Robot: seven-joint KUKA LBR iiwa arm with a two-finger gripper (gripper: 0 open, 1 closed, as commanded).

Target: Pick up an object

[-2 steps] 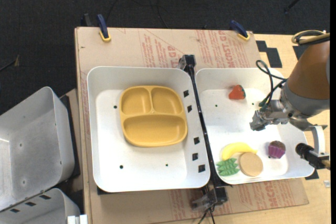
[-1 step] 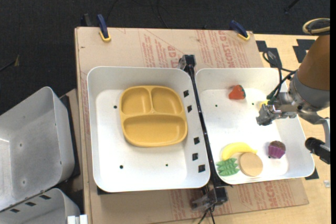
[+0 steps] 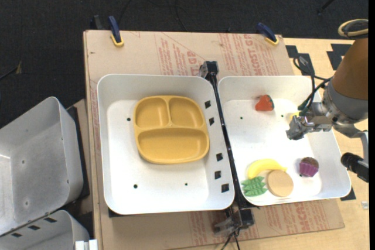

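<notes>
The pincer (image 3: pixel 295 130) hung over the right bin (image 3: pixel 246 91), close to that bin's right wall and about midway between its far and near ends; I could not tell whether it was apart or together, and nothing showed in it. The grey arm (image 3: pixel 345 91) with its orange band came in from the right behind it.

Four or five small things lay in that bin. A red strawberry-like piece (image 3: pixel 265 103) sat to the far left of the pincer, near it but apart, its narrower end pointing left. A purple piece (image 3: pixel 309 167) lay on the near side of the pincer, a little to the right. In the near part of the bin a yellow banana (image 3: pixel 261 167) lay with its long axis running left to right, touching a round tan disc (image 3: pixel 280 183) and a green leafy piece (image 3: pixel 254 187) just beside it.

The left bin (image 3: pixel 117 184) held a yellow divided plate (image 3: pixel 171 129), with its two small compartments on the far side. Both bins rested on the cardboard-topped table (image 3: pixel 152 50).
</notes>
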